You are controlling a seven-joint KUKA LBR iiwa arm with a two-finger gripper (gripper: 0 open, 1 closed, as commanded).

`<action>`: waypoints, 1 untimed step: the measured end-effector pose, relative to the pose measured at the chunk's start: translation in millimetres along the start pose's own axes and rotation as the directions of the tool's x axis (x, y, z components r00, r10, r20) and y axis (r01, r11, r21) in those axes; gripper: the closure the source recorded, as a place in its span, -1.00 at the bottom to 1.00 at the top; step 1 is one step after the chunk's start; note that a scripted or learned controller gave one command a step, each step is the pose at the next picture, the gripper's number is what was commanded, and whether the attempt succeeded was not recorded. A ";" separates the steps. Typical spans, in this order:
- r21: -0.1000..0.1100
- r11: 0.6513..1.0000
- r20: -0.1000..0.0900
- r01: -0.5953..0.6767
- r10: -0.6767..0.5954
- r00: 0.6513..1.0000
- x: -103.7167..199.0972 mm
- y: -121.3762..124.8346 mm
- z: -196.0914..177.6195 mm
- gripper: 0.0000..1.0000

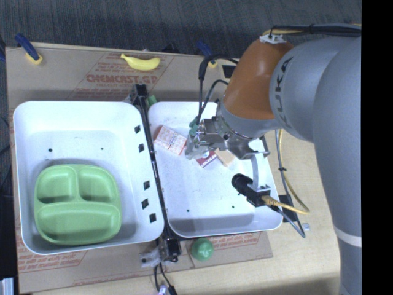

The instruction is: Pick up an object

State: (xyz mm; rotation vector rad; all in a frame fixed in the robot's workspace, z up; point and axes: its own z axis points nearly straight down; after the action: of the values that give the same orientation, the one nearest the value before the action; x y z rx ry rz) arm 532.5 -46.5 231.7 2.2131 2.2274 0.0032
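Over the right bin [184, 223], my gripper [199, 141] hangs beside a red-and-white packet [169, 139]. Whether my jaws are open, I cannot tell.

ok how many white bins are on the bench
2. The left bin holds a green divided tray; the right bin sits beside it, partly covered by the arm.

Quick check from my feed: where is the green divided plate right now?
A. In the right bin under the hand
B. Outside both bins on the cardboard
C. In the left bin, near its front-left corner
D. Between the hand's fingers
C: the green divided plate lies flat in the left bin, towards its front-left corner, far from the hand, which is over the right bin.
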 end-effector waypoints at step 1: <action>0.001 1.000 0.000 0.000 0.000 1.000 -0.2 -0.2 0.5 -1.00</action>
State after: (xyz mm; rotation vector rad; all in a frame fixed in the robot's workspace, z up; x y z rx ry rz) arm 532.3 -46.7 231.1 2.2140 2.2275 0.0017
